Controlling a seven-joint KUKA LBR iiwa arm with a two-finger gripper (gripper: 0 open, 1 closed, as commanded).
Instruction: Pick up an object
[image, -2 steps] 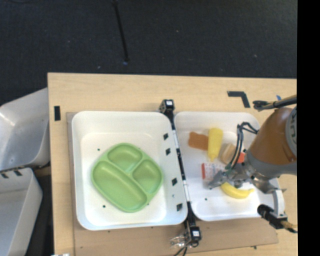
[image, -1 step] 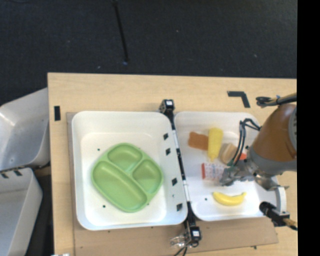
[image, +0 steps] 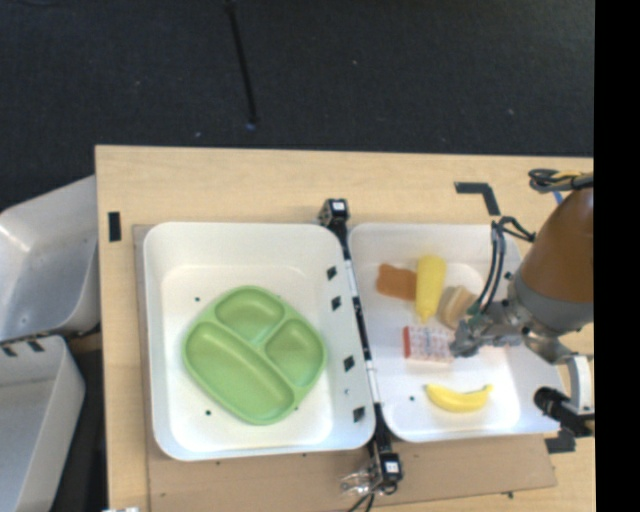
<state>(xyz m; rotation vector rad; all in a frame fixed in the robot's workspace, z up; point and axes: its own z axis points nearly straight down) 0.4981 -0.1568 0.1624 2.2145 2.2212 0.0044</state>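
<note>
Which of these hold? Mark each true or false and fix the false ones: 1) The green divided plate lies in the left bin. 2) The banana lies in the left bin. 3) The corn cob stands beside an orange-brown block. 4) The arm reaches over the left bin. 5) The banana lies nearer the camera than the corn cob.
1) True: the green divided plate lies in the left bin.
2) False: the banana lies in the right bin.
3) True: the corn cob touches the orange-brown block.
4) False: the arm reaches over the right bin, its gripper near a red-edged packet.
5) True.
</note>
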